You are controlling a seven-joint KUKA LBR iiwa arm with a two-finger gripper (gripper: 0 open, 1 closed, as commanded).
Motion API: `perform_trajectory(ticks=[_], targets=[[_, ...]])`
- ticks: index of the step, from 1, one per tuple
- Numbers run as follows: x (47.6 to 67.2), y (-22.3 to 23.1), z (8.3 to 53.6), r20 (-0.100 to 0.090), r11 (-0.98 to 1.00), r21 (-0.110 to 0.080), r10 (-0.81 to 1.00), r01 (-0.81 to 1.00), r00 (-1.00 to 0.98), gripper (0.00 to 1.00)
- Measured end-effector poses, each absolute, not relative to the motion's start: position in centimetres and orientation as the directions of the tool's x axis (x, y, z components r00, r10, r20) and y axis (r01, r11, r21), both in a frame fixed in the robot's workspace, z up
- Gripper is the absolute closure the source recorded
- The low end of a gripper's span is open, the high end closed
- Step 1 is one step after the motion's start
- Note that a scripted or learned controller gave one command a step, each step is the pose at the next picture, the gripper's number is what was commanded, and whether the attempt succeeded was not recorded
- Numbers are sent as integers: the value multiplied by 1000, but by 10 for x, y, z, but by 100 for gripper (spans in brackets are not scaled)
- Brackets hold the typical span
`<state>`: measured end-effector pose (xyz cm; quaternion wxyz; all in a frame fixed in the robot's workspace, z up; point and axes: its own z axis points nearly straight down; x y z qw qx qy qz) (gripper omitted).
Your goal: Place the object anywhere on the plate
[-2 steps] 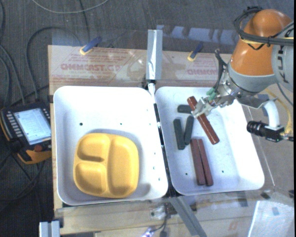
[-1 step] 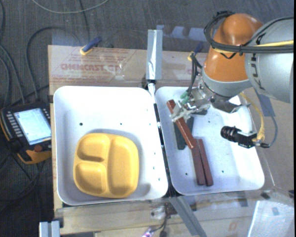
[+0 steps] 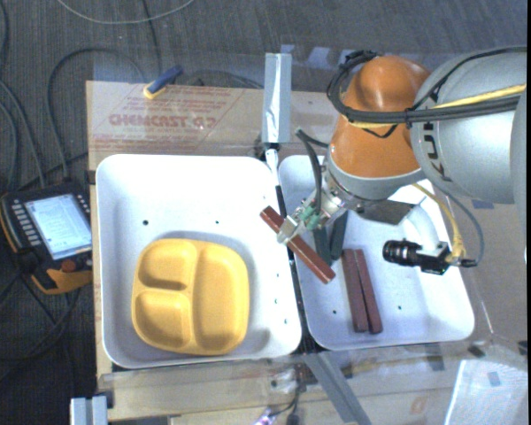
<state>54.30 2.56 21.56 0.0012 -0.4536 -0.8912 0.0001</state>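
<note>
Carry step in hand, by the look of it: pick done, drop on plate not yet. Claw [image 3: 297, 223] clamped across a brown stick [image 3: 319, 264], approx at mid-length, w/ a pale fingertip showing over it.

Stick up and right of the yellow compartment plate [image 3: 193, 295], slanted, straddling the wall btw left bin [image 3: 124, 193] and right bin [image 3: 425, 317]. Upper end nearer the plate, lower end farther right of it. Not touching the plate; apart from it by a strip of bare bin floor. Farther right of the plate, two more brown sticks [image 3: 361, 292] flat side by side in the right bin, no part of this grasp.

Next move, prob.: shift left and down-frame till over the plate, then lower and let go. Needs enough lift to clear the bin wall. Long stick vs. small compartments, so likely to end up bridging a ridge; fine, w/ any spot allowed. Risk: swivel or slip in the grip on so narrow a bar.

Arm [image 3: 473, 140] in from right of the plate, orange band [image 3: 380, 96] above the wrist, wrist bent down over the right bin, claw angled toward the plate.
</note>
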Motion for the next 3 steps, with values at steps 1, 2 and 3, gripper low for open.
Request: perform_trajectory(ticks=[1,2,3], targets=[[505,81,183,3,814,0,581,581,-814,100],[523,138,186,2,862,-1,508,508,-862,100],[523,138,186,2,862,0,508,508,-862,0]])
